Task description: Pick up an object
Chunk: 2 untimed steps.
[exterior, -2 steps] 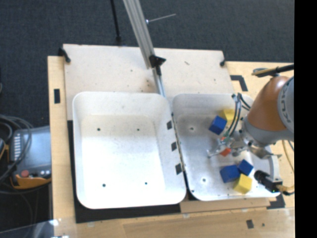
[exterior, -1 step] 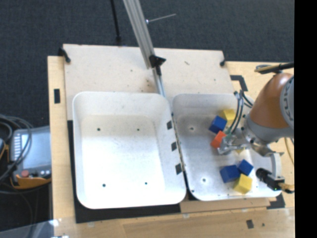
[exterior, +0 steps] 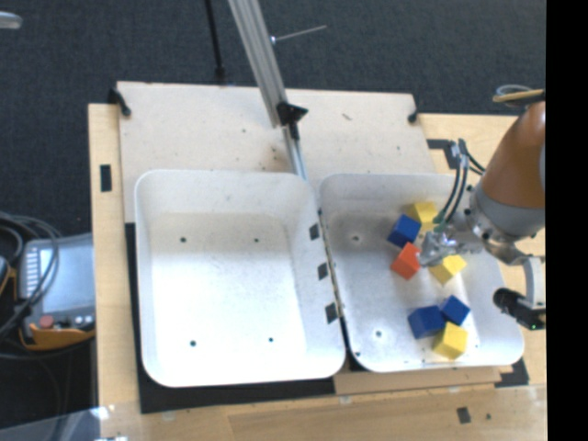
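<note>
Down in the right-hand white plastic bin (exterior: 367, 338) sits the small metal gripper (exterior: 435, 244), hung from the grey arm (exterior: 516, 168) with its orange band, and from where I stand I cannot tell whether it is released, clenched or grasping anything; the metalwork is too small and cluttered to read. Just beside it, toward the bin's centre, lies an orange-red cube (exterior: 405, 262), and on its other side, toward the bin's right edge, a yellow block (exterior: 448, 267), both so close that they may be touching the claw. A little farther toward the far edge, a blue cube (exterior: 402, 231) leans against another yellow block (exterior: 424, 213). Near the front right corner a second cluster sits: two blue blocks (exterior: 437, 317) pressed together with a yellow cube (exterior: 451, 341) touching them. The left white bin (exterior: 152, 274) lies alongside, its floor dotted with small dark holes. All the blocks look like hard, smooth, matte-painted pieces with square edges, which I'd guess slide easily on the slick bin floor. My worry is the crowding: with a block on either side, the claw could land on a top face instead of straddling one, or nudge both apart and close on nothing, or pinch a corner so the block twists out on the lift.
</note>
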Available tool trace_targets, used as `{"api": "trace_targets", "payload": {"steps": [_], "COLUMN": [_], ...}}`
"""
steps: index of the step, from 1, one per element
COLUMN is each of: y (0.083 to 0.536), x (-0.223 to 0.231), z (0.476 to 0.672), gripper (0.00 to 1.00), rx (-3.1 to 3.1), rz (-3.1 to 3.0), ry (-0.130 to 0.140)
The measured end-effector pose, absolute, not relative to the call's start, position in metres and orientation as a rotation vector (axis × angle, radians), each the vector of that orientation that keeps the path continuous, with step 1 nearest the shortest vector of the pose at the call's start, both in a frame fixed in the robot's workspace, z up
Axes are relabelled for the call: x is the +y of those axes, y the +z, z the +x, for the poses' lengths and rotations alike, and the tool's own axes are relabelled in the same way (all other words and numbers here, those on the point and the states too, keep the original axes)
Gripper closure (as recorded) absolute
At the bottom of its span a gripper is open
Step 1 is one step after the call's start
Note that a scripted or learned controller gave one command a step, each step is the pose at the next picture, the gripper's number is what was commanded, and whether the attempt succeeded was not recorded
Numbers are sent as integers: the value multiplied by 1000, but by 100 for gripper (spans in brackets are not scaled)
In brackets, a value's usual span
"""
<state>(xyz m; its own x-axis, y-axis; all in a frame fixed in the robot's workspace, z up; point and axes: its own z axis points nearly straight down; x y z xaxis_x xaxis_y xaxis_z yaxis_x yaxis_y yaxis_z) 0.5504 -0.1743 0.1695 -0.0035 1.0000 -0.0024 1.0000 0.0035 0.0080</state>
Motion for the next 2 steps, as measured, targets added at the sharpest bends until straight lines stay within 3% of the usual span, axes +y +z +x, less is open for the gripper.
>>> {"api": "trace_targets", "payload": {"steps": [1, 2], "y": [216, 209], "x": [-176, -125], "z": [552, 563], "gripper": [100, 100], "rx": [2221, 2229], "rz": [2212, 2214], "ry": [6, 2]}}
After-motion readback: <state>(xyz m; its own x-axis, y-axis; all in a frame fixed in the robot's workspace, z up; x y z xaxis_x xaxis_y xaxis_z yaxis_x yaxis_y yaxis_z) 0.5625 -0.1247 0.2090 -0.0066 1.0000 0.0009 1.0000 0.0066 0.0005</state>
